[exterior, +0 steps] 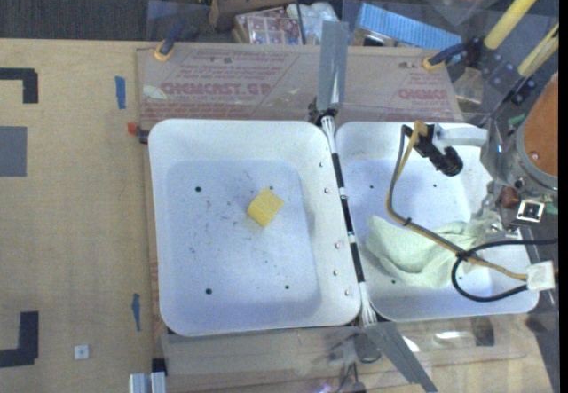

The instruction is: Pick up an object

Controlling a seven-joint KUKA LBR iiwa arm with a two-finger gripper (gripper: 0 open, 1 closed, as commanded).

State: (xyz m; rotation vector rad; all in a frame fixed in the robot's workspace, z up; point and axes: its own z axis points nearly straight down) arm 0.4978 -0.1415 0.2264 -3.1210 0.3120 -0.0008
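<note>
Bench (71, 205) being occupied by two bins; yellow block (264, 207) lying in left bin (177, 152); pale cloth (408, 249) being touched by gripper (490, 216); claw state cannot be told.

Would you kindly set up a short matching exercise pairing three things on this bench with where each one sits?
Things:
1. yellow block
2. pale cloth
3. blue tape strip

Places:
A. lying in the right bin, near its front
B. stuck on the wooden benchtop, left of the cardboard sheet
C. near the middle of the left bin

Pairs: 1-C, 2-A, 3-B
</note>
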